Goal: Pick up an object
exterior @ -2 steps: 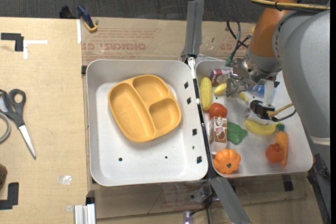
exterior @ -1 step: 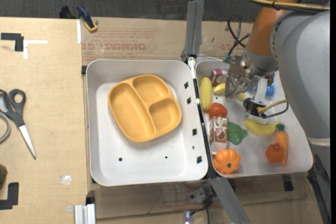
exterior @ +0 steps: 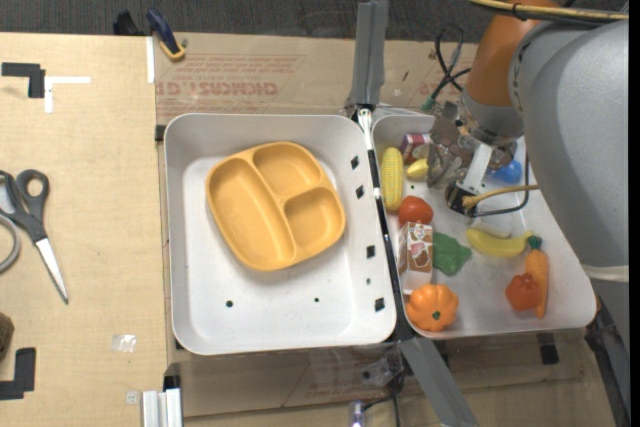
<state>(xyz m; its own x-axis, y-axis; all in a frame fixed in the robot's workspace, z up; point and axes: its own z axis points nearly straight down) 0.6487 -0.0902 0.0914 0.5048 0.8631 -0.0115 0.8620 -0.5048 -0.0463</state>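
My gripper [exterior: 449, 167] reaches down into the far part of the right bin [exterior: 570, 313], among the toy foods there. Just left of it lie a small yellow piece [exterior: 418, 171] and an ear of corn [exterior: 392, 175]. A blue object [exterior: 509, 171] peeks out on its right. Nearer the front sit a red tomato [exterior: 415, 211], a snack packet [exterior: 417, 246], a green piece [exterior: 451, 255], a banana [exterior: 497, 242], a carrot [exterior: 539, 273], a red-orange pepper [exterior: 521, 293] and an orange pumpkin [exterior: 432, 307]. The gripper's body hides what lies under it.
The left bin [exterior: 190, 315] holds a yellow divided plate [exterior: 276, 204]. The arm's grey bulk [exterior: 585, 115] covers the right bin's far right corner. Scissors [exterior: 35, 225] lie on the wooden bench at the left. Cables [exterior: 500, 200] trail beside the gripper.
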